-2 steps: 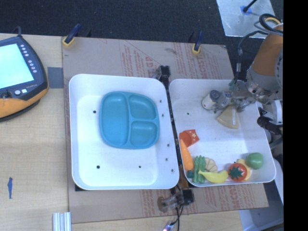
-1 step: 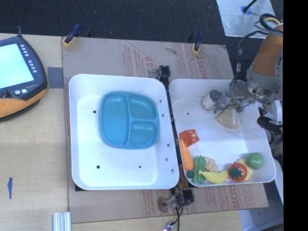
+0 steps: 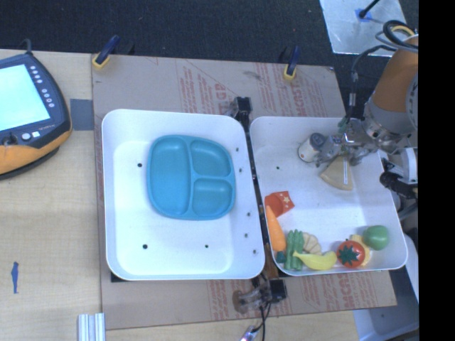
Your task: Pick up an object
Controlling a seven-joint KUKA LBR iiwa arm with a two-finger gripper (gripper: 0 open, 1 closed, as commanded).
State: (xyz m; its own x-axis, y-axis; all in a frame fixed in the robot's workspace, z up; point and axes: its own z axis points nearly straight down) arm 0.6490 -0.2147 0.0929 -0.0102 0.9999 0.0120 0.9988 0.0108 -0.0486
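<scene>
The gripper [image 3: 346, 148] hangs in the upper right of the frame, right over a tan wedge-shaped toy [image 3: 339, 175] in the right white bin [image 3: 284, 133]. I cannot tell whether it is grasping anything.

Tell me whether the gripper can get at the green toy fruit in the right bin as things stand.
Probably yes. The green toy fruit lies uncovered near the right bin's near right corner, only the tomato beside it, and the gripper hangs above the same bin.

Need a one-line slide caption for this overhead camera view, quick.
KUKA arm's gripper hovers over the right bin above toy food; blue divided plate sits in the left bin.
</scene>
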